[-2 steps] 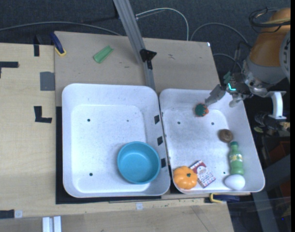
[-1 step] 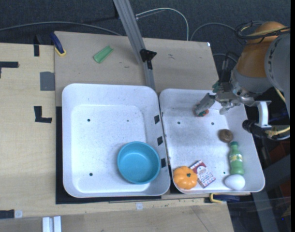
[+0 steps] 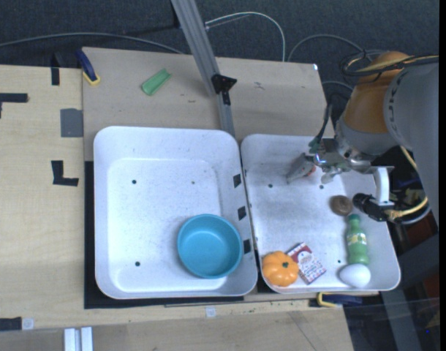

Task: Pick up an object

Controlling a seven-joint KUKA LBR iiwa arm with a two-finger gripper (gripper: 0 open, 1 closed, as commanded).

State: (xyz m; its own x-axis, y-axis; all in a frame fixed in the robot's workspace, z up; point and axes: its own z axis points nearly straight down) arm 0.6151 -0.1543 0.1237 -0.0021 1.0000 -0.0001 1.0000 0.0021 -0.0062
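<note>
nothing in my fingers yet; the nearest pick lies down and to my right

my gripper (image 3: 302, 168) hangs over the upper part of the right bin (image 3: 281, 218), fingers spread apart into a narrow v with bare white floor showing between them. i hold nothing.

the things i could take all lie lower in this bin. nearest is the small brown object (image 3: 341, 205), toward the bin's right wall, down and to the right of my fingertips as the camera sees it. it looks round, so i judge no finger turn is needed for it. just below it stands or lies the green bottle (image 3: 357, 244), its long axis running roughly up and down the view, white cap end toward the brown object; my fingers would have to close across that axis. touching its lower end is the white egg (image 3: 354, 274) in the bin's lower right corner. along the bottom wall sit the orange pumpkin (image 3: 281, 268) and, just beside it, the red and white packet (image 3: 307, 262).

the left bin (image 3: 135, 152) holds a blue bowl (image 3: 209, 245), well apart from me across the dividing walls.

so i judge the move turns on a short travel down-right to the brown object, then a descent.
</note>
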